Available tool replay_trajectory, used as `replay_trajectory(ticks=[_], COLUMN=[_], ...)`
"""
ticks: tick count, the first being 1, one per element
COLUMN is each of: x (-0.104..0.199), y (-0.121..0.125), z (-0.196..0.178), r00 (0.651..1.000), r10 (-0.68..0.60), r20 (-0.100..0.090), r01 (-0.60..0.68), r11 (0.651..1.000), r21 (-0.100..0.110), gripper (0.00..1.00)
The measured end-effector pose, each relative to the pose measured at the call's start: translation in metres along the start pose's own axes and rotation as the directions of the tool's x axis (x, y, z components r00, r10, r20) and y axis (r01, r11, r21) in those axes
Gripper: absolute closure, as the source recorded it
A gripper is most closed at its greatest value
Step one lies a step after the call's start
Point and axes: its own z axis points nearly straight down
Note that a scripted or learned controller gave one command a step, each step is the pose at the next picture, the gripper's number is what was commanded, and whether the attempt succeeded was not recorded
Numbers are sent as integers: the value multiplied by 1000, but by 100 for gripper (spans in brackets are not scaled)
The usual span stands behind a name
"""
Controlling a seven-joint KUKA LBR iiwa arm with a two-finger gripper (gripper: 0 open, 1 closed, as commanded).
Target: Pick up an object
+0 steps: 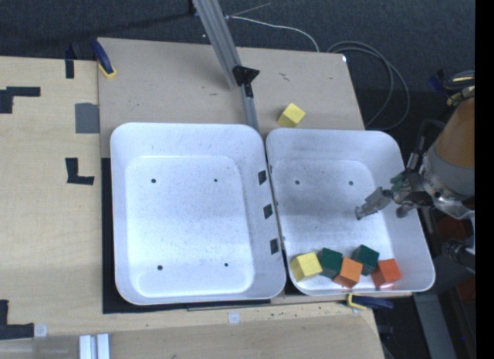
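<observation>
My jaws (369, 209) hang over the right bin (324, 149); I cannot tell their state. Below them, small blocks (346, 265) cluster against the bin's near wall: probably light, rigid, best gripped on flat opposite faces. The wall crowds them; open floor lies above.

glossy white bins (189, 137), matt wooden bench (46, 126)

Yellow cube (306, 264): you'll find it below-left of the gripper (380, 202).
Dark green cubes (331, 259): two, directly below.
Orange cube (350, 272): between the greens.
Red-orange cube (387, 272): rightmost, tilted.
Stray yellow cube (292, 115): well above-left, outside the bins.
</observation>
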Motion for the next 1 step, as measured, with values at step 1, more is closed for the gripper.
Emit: replay_trajectory(ticks=[1], x=[94], y=[47], z=[52], r00=[1000], r10=[-8], r20=[-3], r01=[8], r11=[1000], r21=[3], gripper=[0])
